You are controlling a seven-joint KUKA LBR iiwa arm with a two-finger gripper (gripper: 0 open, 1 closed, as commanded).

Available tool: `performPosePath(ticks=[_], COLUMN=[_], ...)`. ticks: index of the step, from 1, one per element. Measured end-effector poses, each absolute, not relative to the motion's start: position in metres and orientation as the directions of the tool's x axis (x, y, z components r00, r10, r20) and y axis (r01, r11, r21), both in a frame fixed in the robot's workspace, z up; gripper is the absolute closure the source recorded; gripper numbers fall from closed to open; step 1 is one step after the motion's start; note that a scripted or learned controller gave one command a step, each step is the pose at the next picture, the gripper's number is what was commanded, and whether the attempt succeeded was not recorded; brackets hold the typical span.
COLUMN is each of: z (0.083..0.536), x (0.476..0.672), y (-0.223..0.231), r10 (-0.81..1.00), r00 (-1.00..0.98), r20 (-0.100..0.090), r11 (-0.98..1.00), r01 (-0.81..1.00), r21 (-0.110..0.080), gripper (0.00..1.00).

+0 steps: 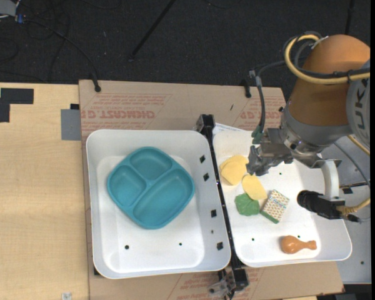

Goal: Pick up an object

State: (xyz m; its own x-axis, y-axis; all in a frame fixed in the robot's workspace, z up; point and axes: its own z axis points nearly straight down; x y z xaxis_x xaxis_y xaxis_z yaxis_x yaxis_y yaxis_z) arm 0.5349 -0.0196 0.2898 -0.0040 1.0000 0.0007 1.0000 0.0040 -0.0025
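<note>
My gripper (pixel 257 164) hangs low over the right bin (pixel 300 255), its tip just above and right of a pale yellow lump (pixel 233 169). A second yellow piece (pixel 254 187) lies directly below the gripper, touching a green leafy item (pixel 246 204). A small patterned box (pixel 275 205) lies to the right of those. Near the bin's front right corner lies an orange drumstick-shaped toy (pixel 295 244). I see nothing between the fingers.
The left bin (pixel 106 255) holds a teal divided plate (pixel 150 187). A black divider (pixel 214 192) runs between the two bins. Bare white floor shows at the right bin's front left and along its right side.
</note>
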Motion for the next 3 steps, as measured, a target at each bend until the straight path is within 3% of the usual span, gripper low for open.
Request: performPosePath(ticks=[3], z=[0.239], x=[0.59], y=[0.11], r10=[1.0], r00=[-0.003], r20=[0.0], r11=[0.003], r01=[1.0], r21=[-0.004], gripper=[1.0])
